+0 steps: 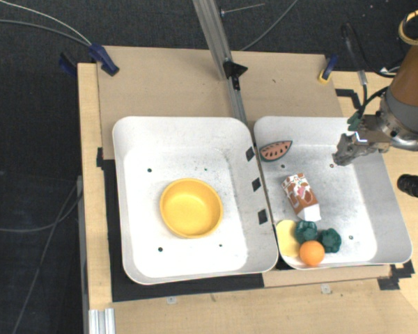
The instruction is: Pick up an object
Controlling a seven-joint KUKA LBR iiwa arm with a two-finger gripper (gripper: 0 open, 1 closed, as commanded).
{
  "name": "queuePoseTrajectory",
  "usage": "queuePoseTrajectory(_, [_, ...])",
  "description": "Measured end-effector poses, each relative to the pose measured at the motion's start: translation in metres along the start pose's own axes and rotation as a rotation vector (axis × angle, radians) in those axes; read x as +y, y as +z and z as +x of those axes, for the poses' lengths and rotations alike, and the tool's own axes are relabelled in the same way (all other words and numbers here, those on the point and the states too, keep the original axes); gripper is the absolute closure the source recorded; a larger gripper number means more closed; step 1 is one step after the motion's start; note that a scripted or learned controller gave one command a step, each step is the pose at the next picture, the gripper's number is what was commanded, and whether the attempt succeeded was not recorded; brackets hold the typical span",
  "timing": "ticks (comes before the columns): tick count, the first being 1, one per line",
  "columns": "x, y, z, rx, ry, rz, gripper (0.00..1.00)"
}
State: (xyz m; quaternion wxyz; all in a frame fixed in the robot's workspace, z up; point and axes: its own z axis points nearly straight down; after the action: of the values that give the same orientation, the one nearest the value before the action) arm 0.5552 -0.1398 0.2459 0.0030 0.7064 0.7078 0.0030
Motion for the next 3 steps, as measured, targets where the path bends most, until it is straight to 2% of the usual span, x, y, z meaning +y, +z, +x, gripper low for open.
queuePoseTrajectory(1, [0.019, 0.01, 0.049, 0.0, -0.003, 0.004, 1.0])
queuePoseTrajectory(3, [0.048, -0.01, 0.152, 0.004, -0.005, 0.005, 1.0])
